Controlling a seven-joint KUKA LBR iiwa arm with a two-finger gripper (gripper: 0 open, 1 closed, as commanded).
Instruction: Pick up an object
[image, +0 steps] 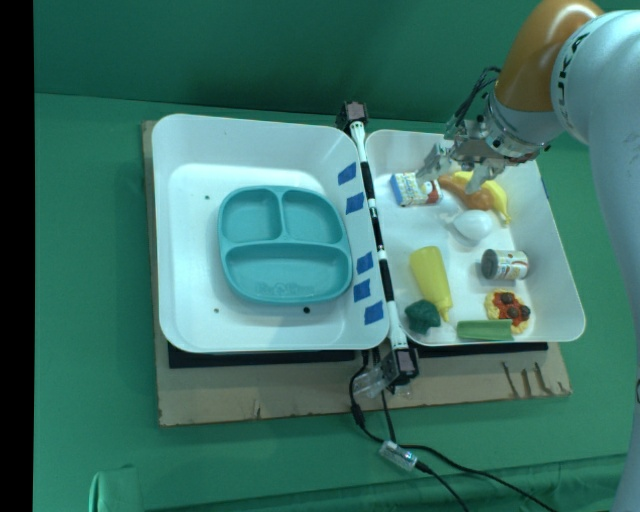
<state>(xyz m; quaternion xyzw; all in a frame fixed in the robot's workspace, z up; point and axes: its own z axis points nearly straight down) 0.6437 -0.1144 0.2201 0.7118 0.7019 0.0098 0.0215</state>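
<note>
One end effector (458, 172) (above banana (488, 194))

You have the tool (462, 165) hanging low over the 12 o'clock end of the right bin (560, 300), its fingers spread, nothing between them. Just below it lie a small carton (414, 189), a banana (492, 194) and a white egg (473, 224). Toward 6 o'clock you see a yellow bottle (431, 277), a can (504, 264), broccoli (422, 316), a green stick (484, 330) and a pizza piece (508, 310). The left bin (190, 150) holds a teal divided plate (284, 244).
</note>
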